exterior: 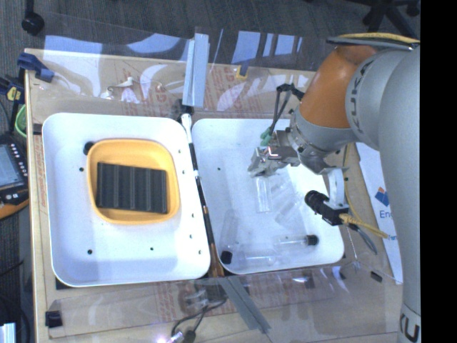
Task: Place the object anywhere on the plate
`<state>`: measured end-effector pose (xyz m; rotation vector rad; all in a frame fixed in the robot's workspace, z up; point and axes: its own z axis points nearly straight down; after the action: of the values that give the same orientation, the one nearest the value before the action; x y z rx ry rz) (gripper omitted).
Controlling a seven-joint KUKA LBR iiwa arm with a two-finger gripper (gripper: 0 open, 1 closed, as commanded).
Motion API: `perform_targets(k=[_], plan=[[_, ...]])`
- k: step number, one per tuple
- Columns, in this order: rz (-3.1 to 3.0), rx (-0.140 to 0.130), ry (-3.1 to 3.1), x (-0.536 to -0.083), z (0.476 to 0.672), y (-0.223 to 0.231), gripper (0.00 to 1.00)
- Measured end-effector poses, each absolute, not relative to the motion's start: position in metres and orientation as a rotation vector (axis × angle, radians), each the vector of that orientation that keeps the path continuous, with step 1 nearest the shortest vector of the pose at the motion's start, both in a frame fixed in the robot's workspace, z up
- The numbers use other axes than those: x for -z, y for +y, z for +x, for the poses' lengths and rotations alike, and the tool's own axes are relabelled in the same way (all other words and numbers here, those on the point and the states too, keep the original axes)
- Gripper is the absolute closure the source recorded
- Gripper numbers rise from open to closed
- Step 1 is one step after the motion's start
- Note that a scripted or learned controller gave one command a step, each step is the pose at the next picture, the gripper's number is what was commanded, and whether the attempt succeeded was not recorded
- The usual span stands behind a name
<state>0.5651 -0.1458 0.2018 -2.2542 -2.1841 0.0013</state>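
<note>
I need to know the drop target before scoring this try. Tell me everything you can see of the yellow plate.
The yellow plate is a rounded-rectangle dish with a raised rim, seemingly plastic. A dark ribbed rectangular panel covers most of its middle. It lies flat in the left bin, toward that bin's upper part, resting on the white floor. The hand is over the right bin, apart from the plate.

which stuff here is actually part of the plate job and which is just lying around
Job: yellow plate in the left bin; clear tubes in the right bin; gripper above them.
Lying about: handheld device, cables, chair casters.
</note>
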Motion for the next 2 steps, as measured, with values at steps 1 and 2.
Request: perform_targets(k=[1,2], plan=[[-2.130,-0.001,-2.306,-0.252,0.572,-0.050,1.00],[-2.043,-0.004,-2.383,-0.211,0.618,0.042,1.00]])
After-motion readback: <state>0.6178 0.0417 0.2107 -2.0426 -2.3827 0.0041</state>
